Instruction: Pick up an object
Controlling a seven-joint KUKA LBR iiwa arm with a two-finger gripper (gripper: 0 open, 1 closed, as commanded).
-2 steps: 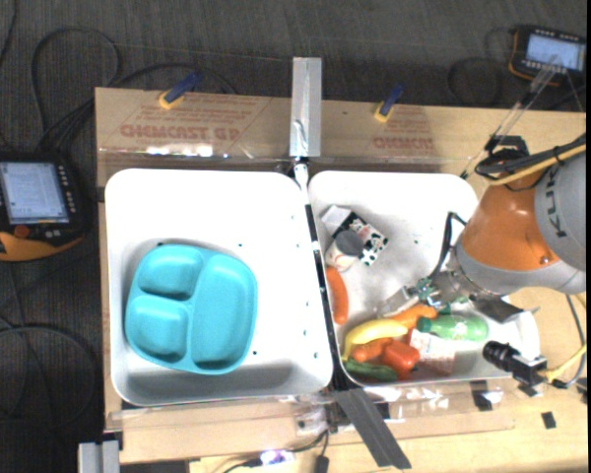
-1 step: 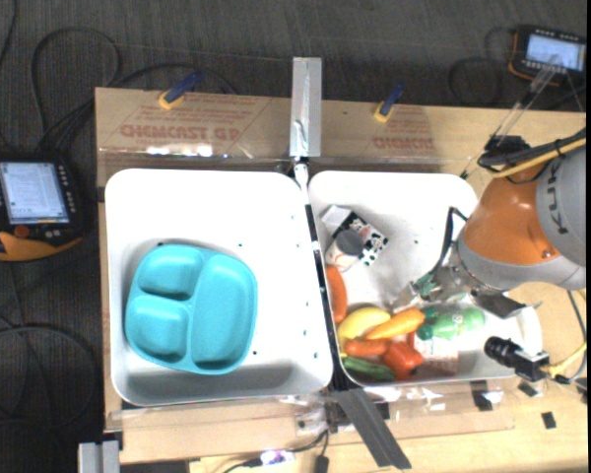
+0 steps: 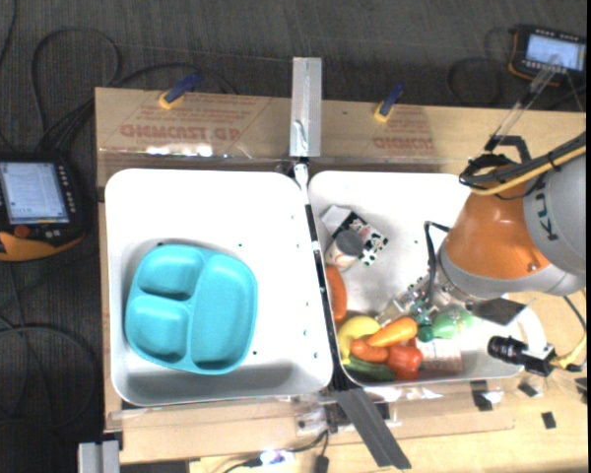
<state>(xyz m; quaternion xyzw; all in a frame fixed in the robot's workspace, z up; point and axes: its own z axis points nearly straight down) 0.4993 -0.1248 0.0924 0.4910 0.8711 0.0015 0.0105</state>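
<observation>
Two shallow white bins side by side on the surface: left bin (image 3: 118,205) and right bin (image 3: 414,190).

Left bin: holds a teal divided plate (image 3: 190,308), lying flat toward the near side, apart from all else.

Right bin: holds a heap of toy food crowded into the near left corner. Orange carrot (image 3: 392,331) on top, yellow piece (image 3: 355,327) just beside it, red piece (image 3: 405,361) and green piece (image 3: 369,371) below, touching. Small black-and-white item (image 3: 360,238) well apart, toward the far side.

Arm (image 3: 492,249) reaching in from the right, orange band over the right bin. Gripper (image 3: 424,305) low at the heap's right edge, just beside the carrot. Open or closed: cannot tell, too hidden and blurred under the wrist. Nothing visibly held.

Step in hand, judging by the pose: final approach or grasp attempt at the heap, likely aimed at the carrot or its close neighbours. Nothing lifted yet.

Next move calls for: firm closure on a single piece, then a straight lift clear of the bin wall. Risk: crowded pieces, rounded shapes, easy slip or a nudge instead of a grip.
</observation>
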